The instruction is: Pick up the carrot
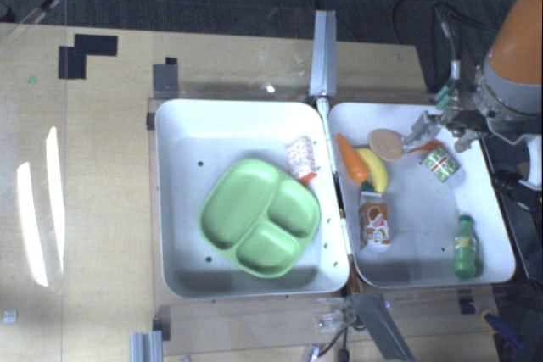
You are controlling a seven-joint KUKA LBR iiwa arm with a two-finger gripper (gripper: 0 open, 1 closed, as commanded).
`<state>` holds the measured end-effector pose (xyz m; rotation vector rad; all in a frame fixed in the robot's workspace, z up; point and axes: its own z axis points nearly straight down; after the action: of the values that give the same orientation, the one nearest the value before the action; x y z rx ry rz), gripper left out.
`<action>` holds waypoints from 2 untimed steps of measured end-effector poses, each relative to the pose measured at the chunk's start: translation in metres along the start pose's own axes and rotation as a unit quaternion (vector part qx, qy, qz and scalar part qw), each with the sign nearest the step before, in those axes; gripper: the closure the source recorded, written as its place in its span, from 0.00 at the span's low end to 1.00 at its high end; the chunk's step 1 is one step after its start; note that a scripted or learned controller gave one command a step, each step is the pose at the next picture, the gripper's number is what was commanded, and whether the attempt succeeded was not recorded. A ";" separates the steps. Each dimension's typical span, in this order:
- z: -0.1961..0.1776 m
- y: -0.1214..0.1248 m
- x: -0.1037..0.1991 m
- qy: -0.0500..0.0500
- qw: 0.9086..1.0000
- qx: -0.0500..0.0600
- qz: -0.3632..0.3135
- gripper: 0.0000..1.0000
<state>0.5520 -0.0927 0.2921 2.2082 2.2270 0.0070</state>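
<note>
The orange carrot (350,158) lies in the right bin (496,267) against its left wall, pointing up-left, with a yellow banana (375,169) touching its right side. My gripper (443,136) hangs over the upper right part of that bin, well to the right of the carrot. Its fingers are spread open with nothing between them. A small red-and-green can (440,165) lies just below the gripper.
The right bin also holds a tan round object (386,144), a juice box (374,223) and a green bottle (464,246). In the left bin (182,182) lie a green divided plate (260,216) and a small packet (301,158). A metal divider (323,55) stands between the bins.
</note>
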 end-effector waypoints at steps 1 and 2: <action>0.077 0.016 0.096 0.001 0.997 0.002 -0.076 0.00; 0.107 -0.033 0.014 0.000 1.000 0.001 -0.025 0.00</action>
<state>0.5201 -0.0790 0.1850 2.1543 2.2820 0.0040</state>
